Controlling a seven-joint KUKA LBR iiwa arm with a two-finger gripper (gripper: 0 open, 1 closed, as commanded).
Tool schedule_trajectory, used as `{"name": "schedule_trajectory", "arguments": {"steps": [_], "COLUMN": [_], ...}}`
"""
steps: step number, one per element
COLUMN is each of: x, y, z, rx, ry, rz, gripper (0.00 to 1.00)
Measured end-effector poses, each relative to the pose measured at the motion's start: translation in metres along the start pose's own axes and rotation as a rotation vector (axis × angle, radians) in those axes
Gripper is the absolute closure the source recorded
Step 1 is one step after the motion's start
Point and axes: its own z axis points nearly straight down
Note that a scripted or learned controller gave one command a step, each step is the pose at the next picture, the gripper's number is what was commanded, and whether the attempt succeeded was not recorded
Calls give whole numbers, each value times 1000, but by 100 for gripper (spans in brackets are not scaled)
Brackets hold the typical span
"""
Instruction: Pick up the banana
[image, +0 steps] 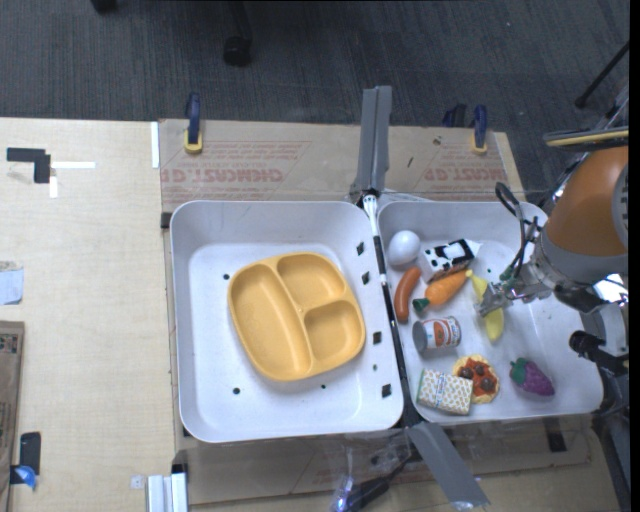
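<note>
Banana (489, 311) in right bin (570, 400), right of the carrot (446, 288); long axis runs near-to-far, slightly slanted, upper end near the carrot's tip. End effector (505, 296) sits directly at the banana's upper right side, touching or just above it; finger opening cannot be told.
</note>
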Motion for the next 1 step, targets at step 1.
{"name": "schedule_trajectory", "arguments": {"steps": [1], "x": [40], "y": [52], "z": [-108], "rx": [0], "ry": [-2], "rz": [150], "gripper": [100]}}
